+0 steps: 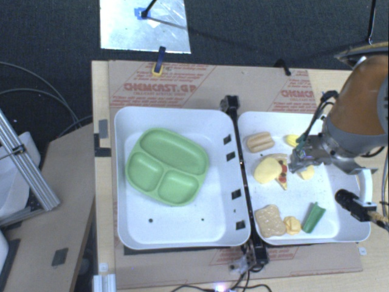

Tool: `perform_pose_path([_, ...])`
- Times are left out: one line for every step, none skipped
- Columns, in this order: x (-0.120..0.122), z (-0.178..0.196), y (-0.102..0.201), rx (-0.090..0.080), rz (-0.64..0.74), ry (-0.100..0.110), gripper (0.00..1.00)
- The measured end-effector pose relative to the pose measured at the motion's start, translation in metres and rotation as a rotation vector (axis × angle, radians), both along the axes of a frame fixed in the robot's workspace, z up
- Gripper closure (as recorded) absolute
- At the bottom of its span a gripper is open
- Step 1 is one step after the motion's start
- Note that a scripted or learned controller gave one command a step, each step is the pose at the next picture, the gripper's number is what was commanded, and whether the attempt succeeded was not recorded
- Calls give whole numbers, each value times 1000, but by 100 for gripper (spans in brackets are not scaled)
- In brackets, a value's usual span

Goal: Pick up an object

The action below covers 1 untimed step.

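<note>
The right bin [340, 230] holds toy food. A tan hot dog bun [259, 142] lies at its far left. A pale yellow piece [266, 171] with a red strip [283, 174] beside it sits in the middle. A beige cracker [270, 219], a small yellow piece [293, 225] and a green piece [313, 218] lie along the front. A yellow piece [292, 140] rests at the back, and another yellow bit [307, 173] sits just under the arm. My gripper [299, 162] hangs low over the bin's middle, right of the pale yellow piece.
The left bin [134, 224] carries a green divided plate [166, 166]. A black divider [240, 175] runs between the bins. The grey and orange arm [358, 111] covers the right bin's far right corner. A black part [351, 204] sticks out at the right rim.
</note>
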<state>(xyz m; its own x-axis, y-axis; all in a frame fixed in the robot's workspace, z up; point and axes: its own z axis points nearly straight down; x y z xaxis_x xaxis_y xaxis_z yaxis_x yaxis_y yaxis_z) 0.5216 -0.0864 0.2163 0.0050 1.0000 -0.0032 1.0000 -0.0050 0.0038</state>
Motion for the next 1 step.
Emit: perform_pose_path([-22,-34,48,6,12,6,100])
